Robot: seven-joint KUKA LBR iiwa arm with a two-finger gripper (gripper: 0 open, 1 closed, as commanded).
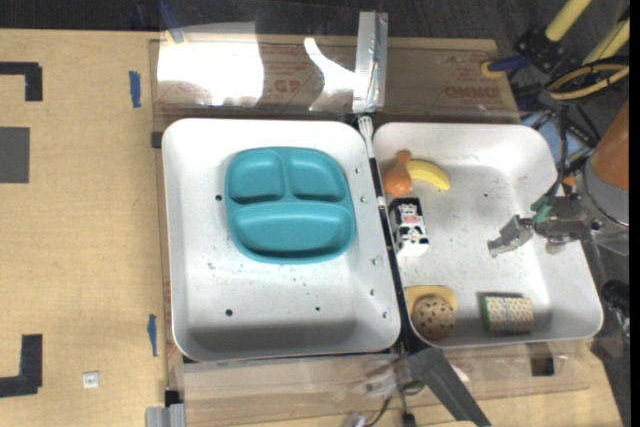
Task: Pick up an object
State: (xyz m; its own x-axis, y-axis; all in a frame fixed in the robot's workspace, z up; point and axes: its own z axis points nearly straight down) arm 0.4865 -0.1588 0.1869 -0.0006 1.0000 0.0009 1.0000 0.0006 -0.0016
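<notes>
L bin (200, 315): teal tray (290, 203); R bin (500, 150): banana (428, 174), cookie (433, 312), pincer (505, 237)

left bin (190, 245): divided tray (290, 203). right bin (500, 150): banana (428, 175) at back, carton (409, 223) in the middle, cookie (433, 311) and can (506, 312) at front.

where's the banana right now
The banana lies in the right bin, near its top left corner, touching an orange fruit on its left and just above a small black-and-white carton.
</notes>
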